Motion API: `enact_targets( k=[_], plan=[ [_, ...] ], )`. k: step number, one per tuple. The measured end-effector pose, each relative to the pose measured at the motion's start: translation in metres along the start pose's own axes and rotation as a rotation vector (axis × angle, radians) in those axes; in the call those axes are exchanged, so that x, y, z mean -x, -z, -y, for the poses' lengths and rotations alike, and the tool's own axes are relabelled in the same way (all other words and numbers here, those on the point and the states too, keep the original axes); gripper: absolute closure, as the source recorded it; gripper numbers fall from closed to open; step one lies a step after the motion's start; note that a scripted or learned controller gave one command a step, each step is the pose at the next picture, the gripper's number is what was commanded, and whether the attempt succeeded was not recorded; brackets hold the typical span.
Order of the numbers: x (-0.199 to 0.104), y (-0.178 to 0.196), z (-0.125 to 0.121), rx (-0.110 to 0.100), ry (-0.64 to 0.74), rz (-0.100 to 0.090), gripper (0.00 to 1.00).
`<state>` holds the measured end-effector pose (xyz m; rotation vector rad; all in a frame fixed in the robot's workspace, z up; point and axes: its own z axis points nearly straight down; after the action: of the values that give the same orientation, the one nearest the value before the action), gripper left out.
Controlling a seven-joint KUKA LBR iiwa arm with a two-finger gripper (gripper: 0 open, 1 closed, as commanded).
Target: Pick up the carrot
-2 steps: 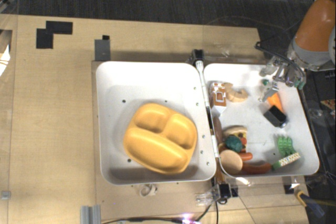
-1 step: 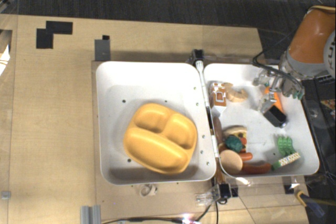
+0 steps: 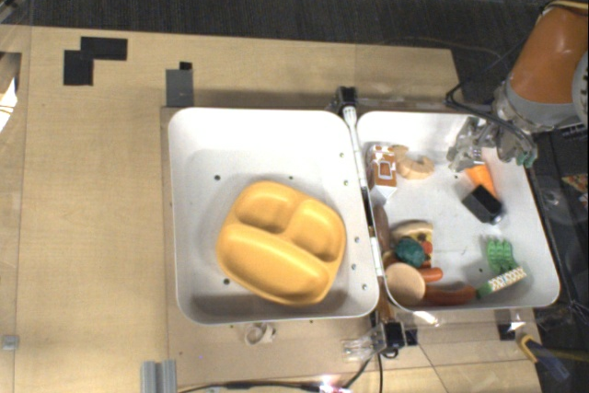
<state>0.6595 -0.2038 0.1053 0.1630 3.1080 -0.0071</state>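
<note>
The carrot [image 3: 479,176] is a small orange piece in the right bin [image 3: 534,225], near its back right corner. It lies right beside a black block [image 3: 482,202]. My gripper [image 3: 480,145] hangs just behind and above the carrot, at the end of the grey arm with the orange band [image 3: 549,60]. The metal of the gripper overlaps the carrot's top end, and whether they touch is unclear.
The right bin also holds a snack packet [image 3: 385,166], a beige piece [image 3: 416,167], a burger toy [image 3: 411,239], an egg [image 3: 405,283], a sausage [image 3: 451,294] and green items [image 3: 499,255]. A big yellow bread-shaped object [image 3: 281,240] sits in the left bin [image 3: 198,161].
</note>
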Motion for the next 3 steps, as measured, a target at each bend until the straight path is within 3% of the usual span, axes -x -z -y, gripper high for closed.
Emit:
enact_targets(
  k=[1, 2, 3],
  plan=[
    [0.0, -0.001, 0.0, 0.0, 0.0, -0.001, 0.0],
    [-0.015, -0.015, 0.003, 0.002, 0.099, -0.016, 0.0],
    [-0.01, 0.0, 0.001, 0.0, 0.103, -0.001, 1.0]
  ],
)
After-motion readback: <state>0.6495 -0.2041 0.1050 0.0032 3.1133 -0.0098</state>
